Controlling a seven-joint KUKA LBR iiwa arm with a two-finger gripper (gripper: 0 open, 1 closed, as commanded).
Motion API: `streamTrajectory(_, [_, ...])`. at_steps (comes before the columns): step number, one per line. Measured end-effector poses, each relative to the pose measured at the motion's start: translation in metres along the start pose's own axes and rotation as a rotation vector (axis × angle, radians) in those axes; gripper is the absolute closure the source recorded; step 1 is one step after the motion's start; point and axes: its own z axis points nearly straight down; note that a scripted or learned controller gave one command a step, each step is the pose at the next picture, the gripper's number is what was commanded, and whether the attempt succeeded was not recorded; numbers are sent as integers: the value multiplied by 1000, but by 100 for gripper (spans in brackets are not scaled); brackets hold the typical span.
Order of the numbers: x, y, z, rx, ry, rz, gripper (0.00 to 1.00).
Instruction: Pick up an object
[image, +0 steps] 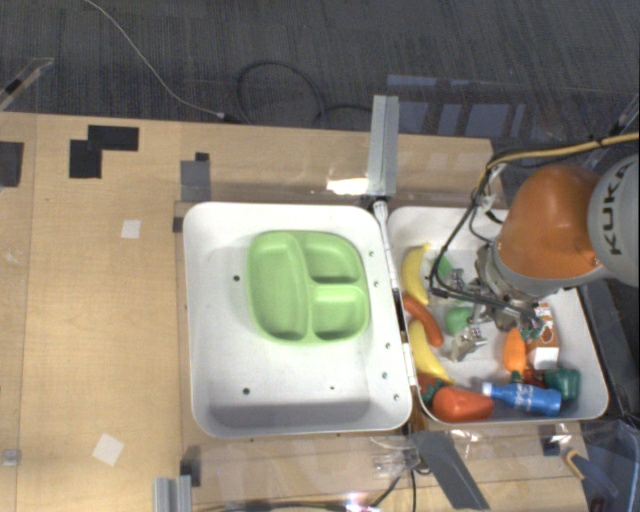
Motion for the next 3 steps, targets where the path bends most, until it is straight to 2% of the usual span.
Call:
streamTrajectory(1, [14,-23,0,-2,0,-138,0])
streamTrajectory(2, [-3,-75,-55,-1,4,-358,0])
streamTrajectory(3, [9,-90,-21,10,-15,-363,0])
